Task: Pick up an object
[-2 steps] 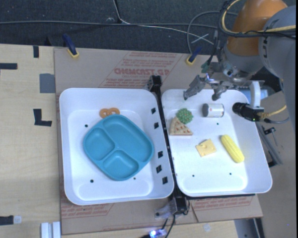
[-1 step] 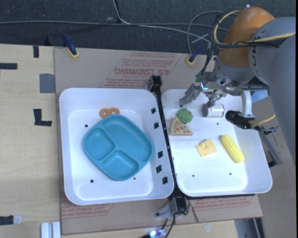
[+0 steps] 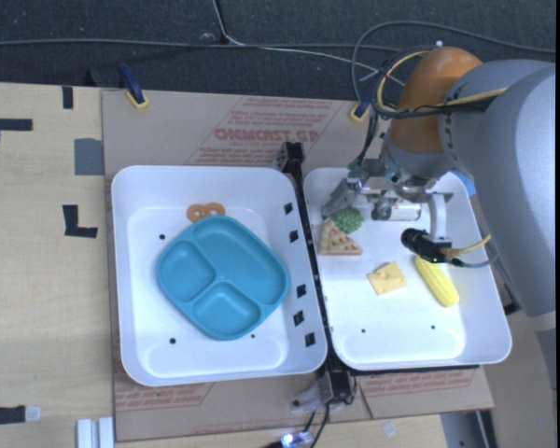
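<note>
The arm reaches in from three o'clock and hangs over the upper part of the right bin (image 3: pixel 485 343), with the tool (image 3: pixel 347 202) low at that bin's ten o'clock corner, right at the small green object (image 3: pixel 348 219). Whether the tool is released or clenched I cannot tell: its end is a grey blur among wrist hardware and cables, and nothing can be seen caught in it, so no grasp is shown. The green object looks to be resting on the bin floor, touching or just overlapping the waffle-patterned tan wedge (image 3: pixel 339 241) at its six o'clock side. The other candidates lie untouched: a pale yellow cheese block (image 3: pixel 386 278) near the bin's centre and a yellow corn cob (image 3: pixel 437 281) just to its three o'clock. In the left bin (image 3: pixel 131 325) a blue divided plate (image 3: pixel 222 276) lies in the middle with a small pretzel (image 3: pixel 205 212) at its twelve o'clock edge, well apart from the arm. By my judgement the task is in its approach-and-grasp stage, with the green piece the likely target: the reach seems done, while closing securely on one item and lifting it clear of the bin are left. The wedge crowding the green piece could spoil the grip.
</note>
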Controlling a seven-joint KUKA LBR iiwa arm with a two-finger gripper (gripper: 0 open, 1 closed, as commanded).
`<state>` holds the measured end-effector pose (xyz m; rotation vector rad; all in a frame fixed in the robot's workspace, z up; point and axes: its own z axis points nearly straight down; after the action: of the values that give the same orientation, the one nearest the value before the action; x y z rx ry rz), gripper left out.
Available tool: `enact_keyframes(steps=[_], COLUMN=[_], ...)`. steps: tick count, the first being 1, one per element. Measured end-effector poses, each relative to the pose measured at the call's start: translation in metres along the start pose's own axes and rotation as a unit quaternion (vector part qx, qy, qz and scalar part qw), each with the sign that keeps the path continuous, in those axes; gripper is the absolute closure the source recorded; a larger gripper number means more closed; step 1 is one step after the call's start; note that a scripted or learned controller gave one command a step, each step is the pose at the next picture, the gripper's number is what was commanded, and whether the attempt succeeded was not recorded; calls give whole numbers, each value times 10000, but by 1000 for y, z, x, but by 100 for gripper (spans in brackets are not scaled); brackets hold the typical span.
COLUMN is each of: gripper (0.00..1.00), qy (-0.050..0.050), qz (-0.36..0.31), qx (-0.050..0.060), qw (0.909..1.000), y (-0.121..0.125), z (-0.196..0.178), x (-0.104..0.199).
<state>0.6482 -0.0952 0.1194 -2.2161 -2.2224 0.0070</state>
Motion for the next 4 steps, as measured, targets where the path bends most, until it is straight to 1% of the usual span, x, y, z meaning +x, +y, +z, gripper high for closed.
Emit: enact_keyframes(steps=[1, 2, 3, 4], gripper=[0, 100, 100, 100], qy=[-5, 4, 6, 3], qz=[-1, -4, 5, 11], qx=[-18, 18, -35, -43], qw=[10000, 10000, 10000, 10000], y=[0, -1, 8, -2], z=[37, 23, -22, -74], x=[1, 1, 2, -2])
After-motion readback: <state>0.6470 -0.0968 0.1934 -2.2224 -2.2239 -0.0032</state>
